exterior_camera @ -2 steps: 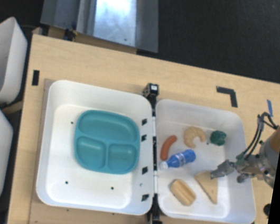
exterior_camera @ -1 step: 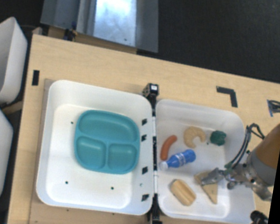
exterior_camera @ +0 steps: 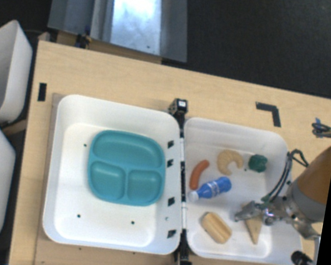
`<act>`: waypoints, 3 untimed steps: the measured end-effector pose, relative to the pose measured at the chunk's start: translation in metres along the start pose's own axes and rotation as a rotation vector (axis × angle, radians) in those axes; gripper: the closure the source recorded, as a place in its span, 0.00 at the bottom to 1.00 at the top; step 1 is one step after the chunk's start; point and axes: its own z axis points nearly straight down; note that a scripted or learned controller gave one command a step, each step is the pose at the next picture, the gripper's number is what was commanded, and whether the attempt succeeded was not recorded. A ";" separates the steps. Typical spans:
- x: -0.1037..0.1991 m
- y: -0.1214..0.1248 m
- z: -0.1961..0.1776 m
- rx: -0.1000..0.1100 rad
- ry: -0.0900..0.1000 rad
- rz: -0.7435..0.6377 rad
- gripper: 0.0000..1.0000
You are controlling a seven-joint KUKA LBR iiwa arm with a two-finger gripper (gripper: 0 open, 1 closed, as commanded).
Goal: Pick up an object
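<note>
Your gripper (exterior_camera: 257,213) sits low in the right-hand shallow white bin (exterior_camera: 241,134), near its right wall, and its jaws are too blurred and small to judge; you cannot tell whether they are released or clenched. Just beneath and beside them lies a tan wedge-shaped piece (exterior_camera: 254,229), touching or nearly touching the metal; nothing shows it gripped. The grey arm with its orange band (exterior_camera: 317,178) enters from the right edge, with dark cables looping at its side.

Moving outward in the same bin, you will find a tan bread-roll-shaped object (exterior_camera: 216,227) to the left of the wedge, a small clear bottle with a blue label (exterior_camera: 211,189) lying on its side above that, an orange-red sausage shape (exterior_camera: 197,174) just left of the bottle, a pale croissant-shaped item (exterior_camera: 231,161) and a dark green round object (exterior_camera: 258,163) near the far wall.

The left-hand white bin (exterior_camera: 55,217) holds a teal three-compartment plastic tray (exterior_camera: 126,167). Both bins rest on the light wooden worktop (exterior_camera: 118,76).
</note>
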 end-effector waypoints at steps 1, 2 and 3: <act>0.000 0.001 -0.011 -0.003 0.001 0.005 1.00; -0.002 0.002 -0.075 -0.005 0.000 -0.007 1.00; 0.002 -0.001 -0.121 -0.006 0.000 -0.007 1.00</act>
